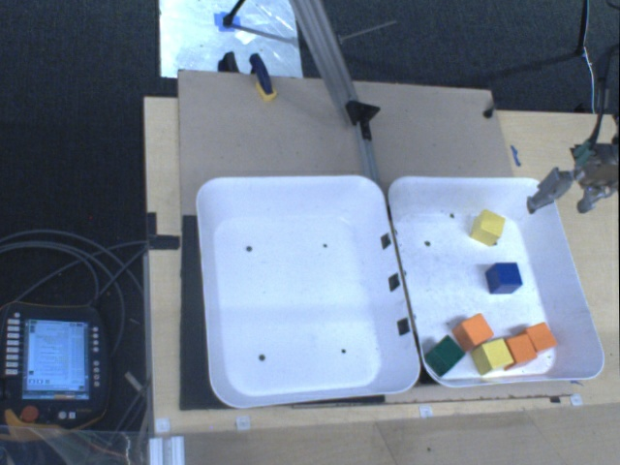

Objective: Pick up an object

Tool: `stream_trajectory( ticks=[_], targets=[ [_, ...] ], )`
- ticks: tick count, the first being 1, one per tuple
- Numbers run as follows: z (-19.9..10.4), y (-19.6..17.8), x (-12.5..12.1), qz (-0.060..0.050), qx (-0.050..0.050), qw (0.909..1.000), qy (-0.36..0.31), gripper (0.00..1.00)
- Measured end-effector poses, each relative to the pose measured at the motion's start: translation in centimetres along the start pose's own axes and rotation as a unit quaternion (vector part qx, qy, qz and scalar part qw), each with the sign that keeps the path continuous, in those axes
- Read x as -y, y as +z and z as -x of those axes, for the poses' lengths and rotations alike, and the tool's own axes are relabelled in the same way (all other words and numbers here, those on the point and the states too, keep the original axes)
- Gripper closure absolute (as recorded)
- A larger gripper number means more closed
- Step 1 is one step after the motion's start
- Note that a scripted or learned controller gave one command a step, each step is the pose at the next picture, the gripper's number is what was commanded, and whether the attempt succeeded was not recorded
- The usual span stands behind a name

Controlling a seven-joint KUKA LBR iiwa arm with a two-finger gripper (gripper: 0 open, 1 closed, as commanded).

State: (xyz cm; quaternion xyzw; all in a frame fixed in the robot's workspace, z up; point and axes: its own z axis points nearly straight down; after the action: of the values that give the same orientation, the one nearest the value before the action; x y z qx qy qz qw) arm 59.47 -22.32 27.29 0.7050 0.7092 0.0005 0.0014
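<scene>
Several small cubes lie in the right bin. A yellow cube sits toward the back and a blue cube lies near the middle. At the front a green cube, an orange cube, a second yellow cube and two more orange cubes are bunched together. My gripper hovers over the bin's back right corner, right of the yellow cube. It is open, with nothing between its fingers.
The left bin adjoins the right one, with black clips along the shared wall. A grey pole slants in from the back. A teach pendant and cables lie off the bench at lower left.
</scene>
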Motion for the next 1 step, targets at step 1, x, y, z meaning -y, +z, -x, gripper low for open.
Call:
stream_trajectory(
  ticks=[1],
  targets=[
    [0.01, -0.01, 0.00, 0.000, 0.000, 1.0000, 0.000, 0.00]
  ],
)
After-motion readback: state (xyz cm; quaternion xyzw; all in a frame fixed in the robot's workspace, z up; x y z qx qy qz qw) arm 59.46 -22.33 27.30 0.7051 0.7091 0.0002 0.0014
